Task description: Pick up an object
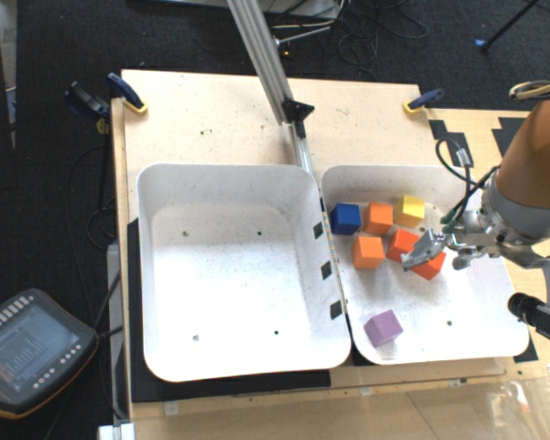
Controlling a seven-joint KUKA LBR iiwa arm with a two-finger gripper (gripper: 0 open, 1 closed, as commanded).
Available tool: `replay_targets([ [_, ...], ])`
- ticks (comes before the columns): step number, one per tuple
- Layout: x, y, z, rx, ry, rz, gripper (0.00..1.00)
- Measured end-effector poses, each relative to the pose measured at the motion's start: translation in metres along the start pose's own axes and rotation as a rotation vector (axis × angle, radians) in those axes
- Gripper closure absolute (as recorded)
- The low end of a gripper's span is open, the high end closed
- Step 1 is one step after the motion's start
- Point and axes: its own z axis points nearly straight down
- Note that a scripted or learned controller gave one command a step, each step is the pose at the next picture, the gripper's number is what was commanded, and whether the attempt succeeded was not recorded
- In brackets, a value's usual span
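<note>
The right bin point(495, 337) holds a cluster of small cubes near its upper left; the left bin point(229, 273) lies beside it. The gripper point(425, 254) is positioned over the cluster, at a red cube point(430, 266) partly covered by it. Whether that cube is gripped cannot be told. The cubes are judged light, rigid and possibly foam; opposite flat faces should be taken. A purple cube point(383, 328) lies apart, unobstructed. Blue cube point(346, 218), yellow cube point(410, 211) and orange cubes point(369, 251) sit close together.
</note>
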Motion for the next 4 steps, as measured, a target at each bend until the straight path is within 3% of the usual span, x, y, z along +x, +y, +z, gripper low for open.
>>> replay_targets([
  [1,0.000,0.001,-0.002,-0.005,-0.001,0.002,0.00],
  [3,-0.006,0.012,0.111,0.001,0.001,0.002,0.00],
  [4,-0.006,0.012,0.139,-0.003,-0.001,0.002,0.00],
])
